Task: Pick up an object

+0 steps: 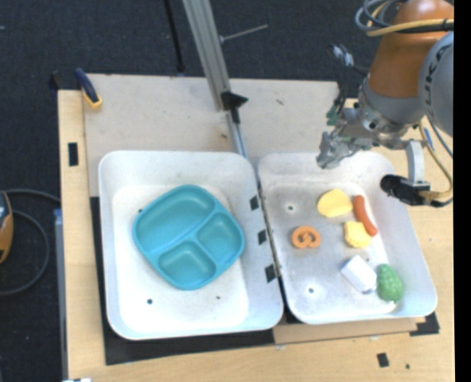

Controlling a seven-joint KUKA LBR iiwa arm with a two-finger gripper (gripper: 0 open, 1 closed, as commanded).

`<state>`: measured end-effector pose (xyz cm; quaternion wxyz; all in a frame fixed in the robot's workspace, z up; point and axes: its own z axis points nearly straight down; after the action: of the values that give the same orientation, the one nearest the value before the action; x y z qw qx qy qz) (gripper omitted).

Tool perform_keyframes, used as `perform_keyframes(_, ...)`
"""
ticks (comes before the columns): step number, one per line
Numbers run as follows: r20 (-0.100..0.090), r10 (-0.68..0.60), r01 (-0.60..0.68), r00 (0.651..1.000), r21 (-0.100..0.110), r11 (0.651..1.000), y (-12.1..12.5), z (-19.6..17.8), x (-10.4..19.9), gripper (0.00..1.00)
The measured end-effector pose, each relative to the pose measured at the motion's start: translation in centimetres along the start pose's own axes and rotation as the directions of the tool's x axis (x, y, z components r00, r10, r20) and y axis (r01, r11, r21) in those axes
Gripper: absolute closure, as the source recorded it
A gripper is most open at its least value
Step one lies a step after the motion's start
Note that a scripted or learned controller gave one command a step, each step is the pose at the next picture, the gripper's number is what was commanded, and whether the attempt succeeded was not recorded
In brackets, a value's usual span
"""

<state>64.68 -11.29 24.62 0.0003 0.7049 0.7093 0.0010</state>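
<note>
Now | gripper (328, 154) above right bin's (295, 293) far rim | jaw state unclear, seemingly nothing held | yellow piece (334, 204) nearby

**Surfaces and finishes across the bench**

The bench (148, 114) looks like pale, matt board, lightly scuffed. Both white bins, left (116, 309) and right (299, 301), look like thin moulded plastic with a dull sheen and dark specks. The turquoise divided plate (189, 235) is smooth plastic, softly glossy. The small toys, a yellow piece (334, 204), an orange ring (305, 237) and a green knobbly one (390, 283), look like plastic or rubber. The upright rail (208, 42) is ribbed bare metal. The arm's orange band (402, 50) shines glossy; the end effector (331, 153) looks like grey metal
</note>
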Motion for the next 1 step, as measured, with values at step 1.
perform_keyframes(1, -0.001, -0.001, 0.001, 1.0, 0.001, 1.0, -2.21, -0.09, 5.89, 1.0)
